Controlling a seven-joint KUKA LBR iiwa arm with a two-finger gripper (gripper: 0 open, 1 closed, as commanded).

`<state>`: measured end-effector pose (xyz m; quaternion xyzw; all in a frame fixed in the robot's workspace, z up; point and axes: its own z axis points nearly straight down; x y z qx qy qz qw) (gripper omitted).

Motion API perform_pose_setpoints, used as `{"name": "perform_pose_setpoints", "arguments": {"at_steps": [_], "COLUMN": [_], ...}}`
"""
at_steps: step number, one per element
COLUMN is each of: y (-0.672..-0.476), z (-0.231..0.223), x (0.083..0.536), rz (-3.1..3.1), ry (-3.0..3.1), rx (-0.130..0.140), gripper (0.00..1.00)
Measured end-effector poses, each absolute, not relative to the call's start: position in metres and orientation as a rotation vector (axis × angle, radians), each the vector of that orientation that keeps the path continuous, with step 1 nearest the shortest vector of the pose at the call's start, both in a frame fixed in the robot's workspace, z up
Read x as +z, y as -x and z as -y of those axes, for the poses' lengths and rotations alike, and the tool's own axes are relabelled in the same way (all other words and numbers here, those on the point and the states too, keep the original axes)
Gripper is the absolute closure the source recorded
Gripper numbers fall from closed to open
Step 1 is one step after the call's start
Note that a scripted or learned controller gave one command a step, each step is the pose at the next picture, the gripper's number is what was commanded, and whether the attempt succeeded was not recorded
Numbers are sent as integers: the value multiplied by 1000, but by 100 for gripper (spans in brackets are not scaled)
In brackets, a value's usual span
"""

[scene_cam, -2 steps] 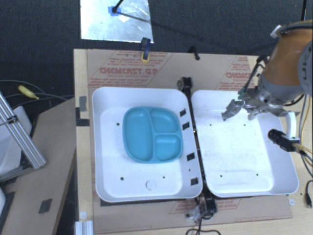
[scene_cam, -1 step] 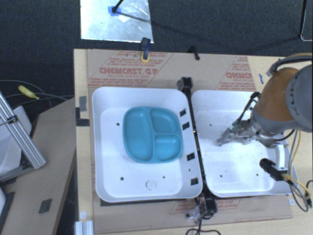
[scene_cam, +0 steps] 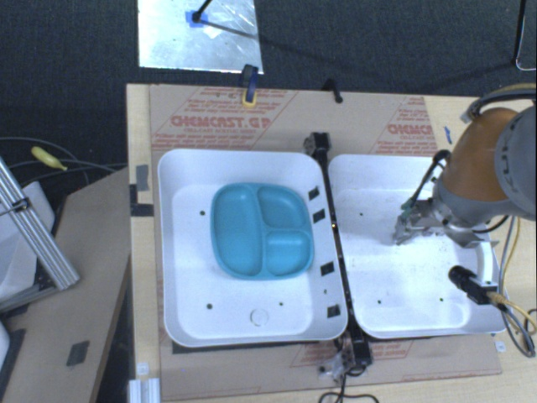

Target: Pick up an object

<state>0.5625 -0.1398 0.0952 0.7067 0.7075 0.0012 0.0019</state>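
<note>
Nearest edge: a tangle of cables (scene_cam: 346, 366) sits at the front of the bench, just where the two bins meet.

Left bin (scene_cam: 191, 313): holds a blue divided plate (scene_cam: 260, 229), three compartments, lying flat and roughly central on the floor of the bin. This is the one loose thing available to pick. In front of it there is a faint pale ring (scene_cam: 258, 316) on the bin floor; cannot tell whether it is a mark or a small disc. Black clips (scene_cam: 327, 268) run along the shared wall between the bins.

Right bin (scene_cam: 377, 271): gripper (scene_cam: 409, 227) is low over the white floor, toward the right half of the bin, well apart from the plate and on the other side of the dividing wall. Nothing is seen in its grasp. Pincer state: cannot tell from this view, the tip is too small and partly masked by the wrist. The arm (scene_cam: 482, 162), grey with its orange band, comes in from the right above the bin.

Behind the bins: brown cardboard sheet (scene_cam: 220, 122) with red lettering under both bins; a yellow and blue clamp (scene_cam: 249, 86) on its far edge. Beyond, on the dark floor, a silvery sheet (scene_cam: 172, 32) with a bit of blue tape (scene_cam: 197, 18).
</note>
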Motion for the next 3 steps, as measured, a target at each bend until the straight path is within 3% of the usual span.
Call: {"name": "perform_pose_setpoints", "arguments": {"at_steps": [2,3], "y": [-487,-487], "z": [2,-60], "x": [289,304], "rz": [-2231,-2234], "ry": [-2203,-2209], "rx": [17,7], "gripper": [100,100]}}
